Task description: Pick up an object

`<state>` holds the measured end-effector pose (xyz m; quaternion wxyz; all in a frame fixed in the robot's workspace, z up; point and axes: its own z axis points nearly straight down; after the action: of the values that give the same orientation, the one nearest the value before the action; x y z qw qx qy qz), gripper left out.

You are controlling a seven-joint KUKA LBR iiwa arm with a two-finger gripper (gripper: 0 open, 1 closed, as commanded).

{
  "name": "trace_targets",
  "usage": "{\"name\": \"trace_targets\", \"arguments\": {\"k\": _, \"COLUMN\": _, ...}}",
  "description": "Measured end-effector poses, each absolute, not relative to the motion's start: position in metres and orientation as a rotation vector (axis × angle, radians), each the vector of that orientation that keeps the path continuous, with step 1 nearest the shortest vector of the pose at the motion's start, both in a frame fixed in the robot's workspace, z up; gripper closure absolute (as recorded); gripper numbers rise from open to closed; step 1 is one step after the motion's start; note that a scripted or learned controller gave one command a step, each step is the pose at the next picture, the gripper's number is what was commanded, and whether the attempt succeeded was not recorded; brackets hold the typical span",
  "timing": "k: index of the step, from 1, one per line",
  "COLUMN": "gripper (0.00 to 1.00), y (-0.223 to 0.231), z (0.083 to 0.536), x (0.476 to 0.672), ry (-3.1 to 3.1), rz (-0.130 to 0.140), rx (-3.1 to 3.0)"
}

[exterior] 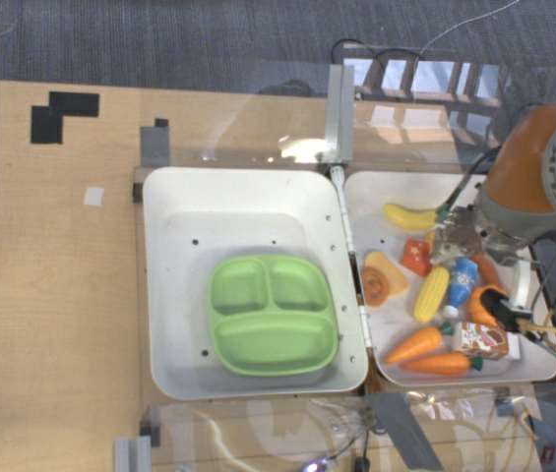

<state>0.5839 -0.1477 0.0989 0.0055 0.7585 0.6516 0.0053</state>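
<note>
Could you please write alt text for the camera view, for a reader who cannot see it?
The gripper hangs over the right bin, among toy foods: banana, corn, two carrots. The left bin holds a green divided plate.

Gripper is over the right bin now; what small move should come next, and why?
Probably lower straight down a little: the gripper hangs over the crowded right white bin, close above the yellow corn cob and small red toy, with nothing visibly held.
</note>
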Motion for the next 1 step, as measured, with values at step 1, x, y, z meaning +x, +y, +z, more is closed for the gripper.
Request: {"name": "trace_targets", "arguments": {"k": 1, "gripper": 1.0, "y": -0.1346, "z": 0.2106, "x": 0.5455, "ry": 2.445, "rz": 0.001, "rx": 1.973}}
